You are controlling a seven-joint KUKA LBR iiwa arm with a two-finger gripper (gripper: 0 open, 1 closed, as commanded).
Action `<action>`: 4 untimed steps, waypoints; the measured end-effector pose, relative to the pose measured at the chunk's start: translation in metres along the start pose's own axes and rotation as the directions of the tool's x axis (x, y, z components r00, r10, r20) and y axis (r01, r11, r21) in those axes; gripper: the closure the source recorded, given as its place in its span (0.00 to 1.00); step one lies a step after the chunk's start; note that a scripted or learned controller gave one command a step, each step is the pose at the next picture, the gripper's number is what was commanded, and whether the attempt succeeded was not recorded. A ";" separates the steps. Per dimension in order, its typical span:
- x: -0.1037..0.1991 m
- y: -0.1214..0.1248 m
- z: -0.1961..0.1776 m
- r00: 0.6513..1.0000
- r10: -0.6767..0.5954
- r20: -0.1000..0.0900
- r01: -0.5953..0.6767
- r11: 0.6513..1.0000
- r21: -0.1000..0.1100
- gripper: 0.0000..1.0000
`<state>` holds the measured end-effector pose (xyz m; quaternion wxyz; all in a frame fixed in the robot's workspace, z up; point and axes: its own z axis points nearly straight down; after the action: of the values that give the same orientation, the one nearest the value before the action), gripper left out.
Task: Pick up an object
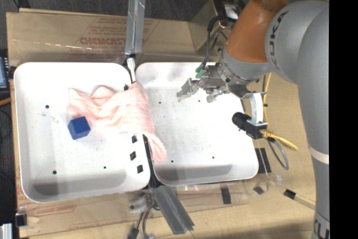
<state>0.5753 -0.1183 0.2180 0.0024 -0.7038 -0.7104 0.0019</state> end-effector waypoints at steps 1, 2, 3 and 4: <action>0.001 0.000 -0.009 1.000 -0.005 0.000 0.005 1.000 0.003 1.00; 0.016 0.004 -0.066 0.992 0.127 0.002 -0.127 0.992 -0.004 1.00; 0.016 0.004 -0.066 0.992 0.127 0.002 -0.127 0.992 -0.004 0.00; 0.098 -0.018 0.029 0.994 0.114 0.002 -0.114 0.994 0.002 0.00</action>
<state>0.5559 -0.0208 0.1895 0.0024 -0.7431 -0.6691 0.0032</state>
